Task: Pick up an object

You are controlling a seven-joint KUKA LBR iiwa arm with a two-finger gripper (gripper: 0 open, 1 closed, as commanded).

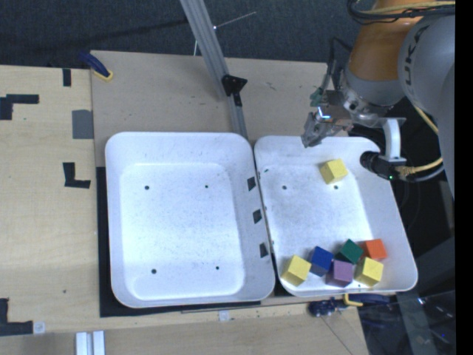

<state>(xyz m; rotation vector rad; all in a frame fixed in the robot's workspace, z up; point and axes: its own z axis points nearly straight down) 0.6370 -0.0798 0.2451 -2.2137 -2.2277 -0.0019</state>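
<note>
Six blocks point(336, 262) are crowding the right bin's point(310, 213) near edge; a lone yellow cube point(333, 171) is sitting apart, just below the gripper point(316, 137), seemingly pinching nothing, which should be descending squarely over it.

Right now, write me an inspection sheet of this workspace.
Surface: tan bench bearing left bin and right bin.
Job's things: lone yellow cube in right bin; near its front edge yellow, blue, purple, green, orange, yellow cubes clustered.
Clutter: nothing seen.
Grippers: gripper over right bin's far edge, holding nothing visible.
Cables: yellow cable by arm.
Surroundings: metal pole, black tape marks.
</note>
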